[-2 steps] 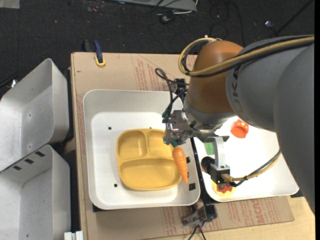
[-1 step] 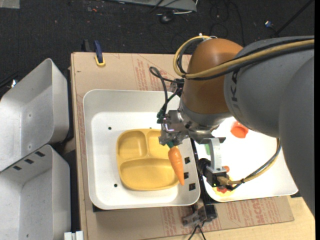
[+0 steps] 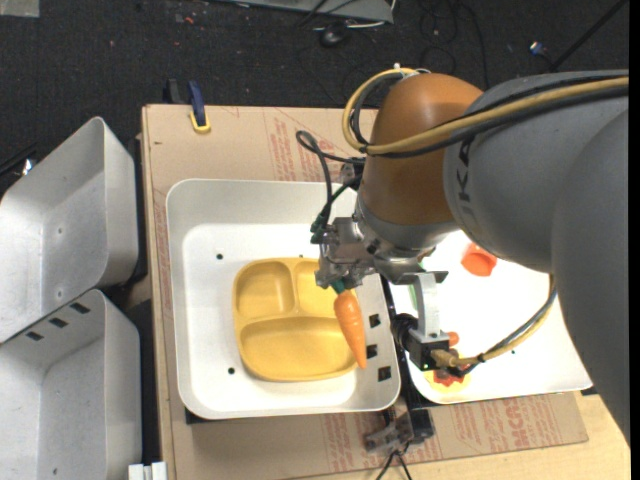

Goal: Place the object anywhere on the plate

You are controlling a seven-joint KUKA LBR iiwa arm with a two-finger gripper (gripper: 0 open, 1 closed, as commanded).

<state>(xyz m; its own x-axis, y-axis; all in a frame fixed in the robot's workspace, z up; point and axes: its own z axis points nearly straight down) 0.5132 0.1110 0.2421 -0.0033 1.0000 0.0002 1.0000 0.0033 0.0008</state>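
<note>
A yellow divided plate (image 3: 283, 348) lies in the left white bin (image 3: 200, 268). An orange carrot (image 3: 350, 334) hangs point-down over the plate's right edge, close to the wall between the two bins. Its upper end sits between the fingers of my gripper (image 3: 341, 290), which is shut on it. The grey arm with its orange band comes in from the right and hides the bin's far right corner.
The right bin (image 3: 520, 368) holds a small orange piece (image 3: 478, 261) and a red and yellow item (image 3: 447, 370) near its front left corner. A cable loops over that bin. Grey trays stand off the bench at the left.
</note>
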